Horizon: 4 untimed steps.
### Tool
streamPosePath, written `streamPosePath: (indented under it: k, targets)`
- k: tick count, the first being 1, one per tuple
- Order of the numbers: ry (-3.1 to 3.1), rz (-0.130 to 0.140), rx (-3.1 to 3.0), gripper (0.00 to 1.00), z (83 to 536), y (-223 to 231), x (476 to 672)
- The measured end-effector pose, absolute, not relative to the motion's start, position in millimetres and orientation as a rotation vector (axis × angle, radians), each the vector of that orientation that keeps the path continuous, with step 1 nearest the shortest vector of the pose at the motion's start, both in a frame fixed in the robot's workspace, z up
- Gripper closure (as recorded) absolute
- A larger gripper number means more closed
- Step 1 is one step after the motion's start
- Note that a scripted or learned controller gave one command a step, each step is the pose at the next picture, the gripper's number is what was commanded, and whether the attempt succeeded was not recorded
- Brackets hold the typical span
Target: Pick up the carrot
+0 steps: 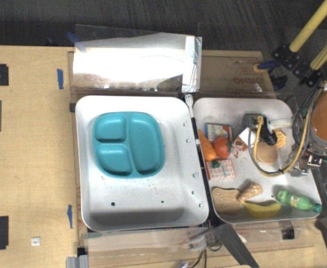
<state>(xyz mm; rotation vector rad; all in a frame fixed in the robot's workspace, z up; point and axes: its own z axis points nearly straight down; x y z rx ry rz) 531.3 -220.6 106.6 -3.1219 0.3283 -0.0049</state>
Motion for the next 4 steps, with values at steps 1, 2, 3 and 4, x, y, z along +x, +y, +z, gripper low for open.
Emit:
streamPosePath:
  k: [1,2,3,4]
  targets:
    - [0.312,-0.005,-3.126,1.0,88,-165,514.3]
    - [0.313,-0.009,-3.121,1.0,88,-184,521.9]
    - [0.308,0.003,-3.122,1.0,112,-120,520.2]
    - [0.831,0.004,-3.028,1.0,142,-155,496.2]
